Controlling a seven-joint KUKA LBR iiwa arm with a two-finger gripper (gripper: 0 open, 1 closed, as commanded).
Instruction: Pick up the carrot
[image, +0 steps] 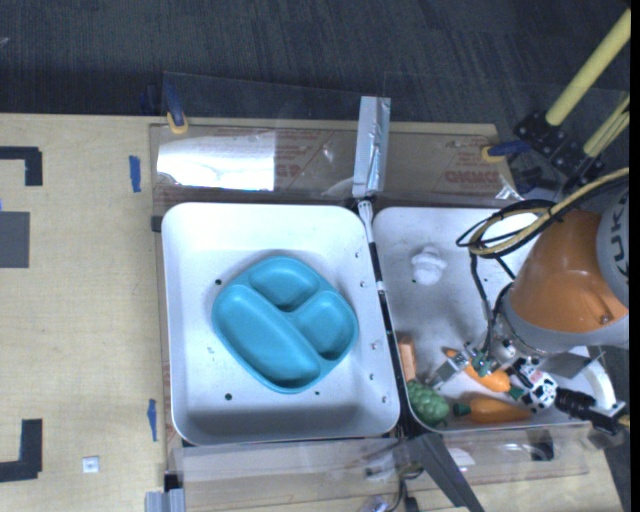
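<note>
I see the gripper (487, 368) low in the right bin (440, 235), near its front edge — can't tell its state from here. Carrot (497, 408) lies just below it, beside the broccoli (428, 402). Blue tray (285, 322) sits in the left bin (200, 240).

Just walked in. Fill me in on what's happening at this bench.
The arm reaches into the right bin, its gripper low over a cluster of toy food in the near corner. The carrot lies on the bin floor beside a green vegetable. The left bin holds a blue divided plate.
</note>
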